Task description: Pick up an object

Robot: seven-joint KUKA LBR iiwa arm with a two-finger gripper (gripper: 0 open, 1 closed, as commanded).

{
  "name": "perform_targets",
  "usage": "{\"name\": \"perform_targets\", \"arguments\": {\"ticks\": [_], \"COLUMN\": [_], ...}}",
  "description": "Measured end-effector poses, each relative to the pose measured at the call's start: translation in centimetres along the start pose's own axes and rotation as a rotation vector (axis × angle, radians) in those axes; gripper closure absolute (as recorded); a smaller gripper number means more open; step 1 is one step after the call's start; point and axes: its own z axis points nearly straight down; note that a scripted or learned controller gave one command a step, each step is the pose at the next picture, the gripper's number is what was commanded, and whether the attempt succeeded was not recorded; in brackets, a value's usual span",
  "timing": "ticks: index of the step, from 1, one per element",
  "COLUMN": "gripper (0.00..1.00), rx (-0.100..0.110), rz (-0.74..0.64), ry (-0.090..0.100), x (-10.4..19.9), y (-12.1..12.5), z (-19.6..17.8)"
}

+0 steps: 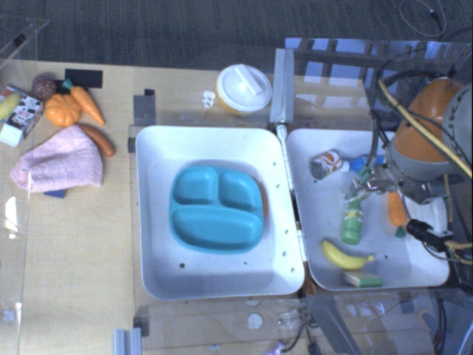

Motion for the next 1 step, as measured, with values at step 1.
{"name": "perform_targets", "arguments": {"ticks": [1], "gripper": [1.00], "rx": [0.005], "rz": [0.017], "ry": [0.002], "x": [5.13], "y": [2.86], "z": [-9.39]}}
